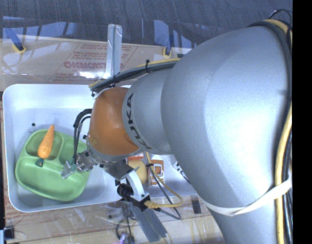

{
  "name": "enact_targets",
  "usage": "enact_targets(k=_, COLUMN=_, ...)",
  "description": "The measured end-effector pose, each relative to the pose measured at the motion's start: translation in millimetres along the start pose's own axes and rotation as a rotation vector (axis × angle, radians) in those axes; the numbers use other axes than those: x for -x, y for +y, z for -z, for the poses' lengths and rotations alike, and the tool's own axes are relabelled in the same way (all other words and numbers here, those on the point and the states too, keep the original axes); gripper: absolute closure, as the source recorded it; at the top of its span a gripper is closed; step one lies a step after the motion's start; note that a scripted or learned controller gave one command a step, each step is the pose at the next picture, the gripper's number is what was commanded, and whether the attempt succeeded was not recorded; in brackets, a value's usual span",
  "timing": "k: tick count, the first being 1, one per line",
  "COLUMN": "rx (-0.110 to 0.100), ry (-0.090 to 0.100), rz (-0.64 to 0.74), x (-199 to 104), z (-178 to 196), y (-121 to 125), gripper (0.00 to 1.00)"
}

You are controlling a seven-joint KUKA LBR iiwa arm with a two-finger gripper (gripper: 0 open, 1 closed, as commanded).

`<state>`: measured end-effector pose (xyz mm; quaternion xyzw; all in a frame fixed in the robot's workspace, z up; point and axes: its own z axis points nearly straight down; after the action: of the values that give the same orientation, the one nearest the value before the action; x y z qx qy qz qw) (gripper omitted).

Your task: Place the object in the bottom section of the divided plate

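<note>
Lying in an upper compartment of the green divided plate (49,179), the toy carrot (46,142) is seen tilted, its green tip lowest. The plate is held in the left white bin (18,98). The gripper (70,171) is positioned over the plate's right edge, just right of and below the carrot, apart from it. Whether the pincer is apart or together cannot be told.
</note>
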<state>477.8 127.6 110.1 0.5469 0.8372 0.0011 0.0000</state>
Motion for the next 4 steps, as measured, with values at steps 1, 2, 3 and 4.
enact_targets(k=1, rx=0.0, ry=0.0, rz=0.0, x=0.0, z=0.0, y=0.0, gripper=0.0)
enact_targets(k=2, rx=0.0, ry=0.0, rz=0.0, x=0.0, z=0.0, y=0.0, gripper=0.0)
enact_targets(k=3, rx=0.0, ry=0.0, rz=0.0, x=0.0, z=0.0, y=0.1, gripper=0.0)
enact_targets(k=4, rx=0.0, ry=0.0, rz=0.0, x=0.0, z=0.0, y=0.1, gripper=0.0)
